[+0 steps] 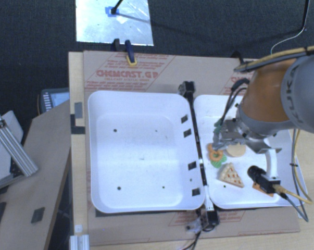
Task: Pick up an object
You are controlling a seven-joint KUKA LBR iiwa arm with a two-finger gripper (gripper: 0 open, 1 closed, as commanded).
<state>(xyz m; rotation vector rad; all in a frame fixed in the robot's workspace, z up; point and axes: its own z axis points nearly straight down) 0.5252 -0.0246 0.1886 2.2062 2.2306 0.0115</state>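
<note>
Wedge (230, 175), disc (236, 150) and ring (215, 157) lie close together in the right bin (203, 105), right of frame, likely light, stiff toys best pinched across the wedge's straight sides; pincer (220, 141) hangs just above the ring, whether spread or pressed together unclear.

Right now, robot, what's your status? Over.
Jaws over right bin. Ring toy right beside them; slice and tan disc close. Nothing on top.

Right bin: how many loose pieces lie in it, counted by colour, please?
Orange ring: 1
Green piece: 1
Pale beige round piece: 1
Tan wedge: 1
Total: 4
</note>
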